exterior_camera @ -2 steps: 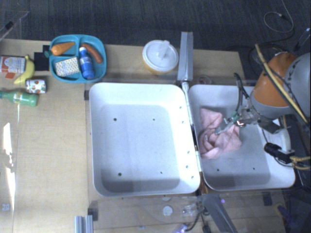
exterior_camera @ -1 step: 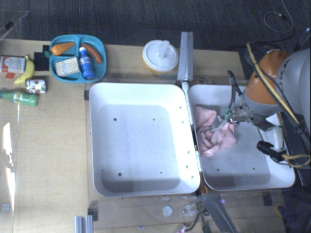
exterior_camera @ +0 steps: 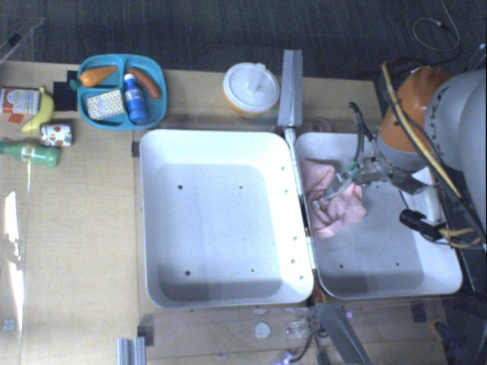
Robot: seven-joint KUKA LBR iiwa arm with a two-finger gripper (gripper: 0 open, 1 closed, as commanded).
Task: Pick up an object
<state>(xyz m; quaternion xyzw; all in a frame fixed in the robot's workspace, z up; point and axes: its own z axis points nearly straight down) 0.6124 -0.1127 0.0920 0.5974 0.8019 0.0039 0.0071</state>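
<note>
A crumpled pink cloth lies in the right bin, against its left wall. My gripper reaches in from the right and sits low over the cloth's upper right part, touching or almost touching it. The grey arm with its orange band stands over the bin's far right corner. Whether any cloth is caught in the gripper is hidden by the gripper body.
The left bin sits beside the right one. Behind the bins stand a white lidded cup and a blue divided tray of toy food. A banana, a small can and a green bottle lie at the far left.
</note>
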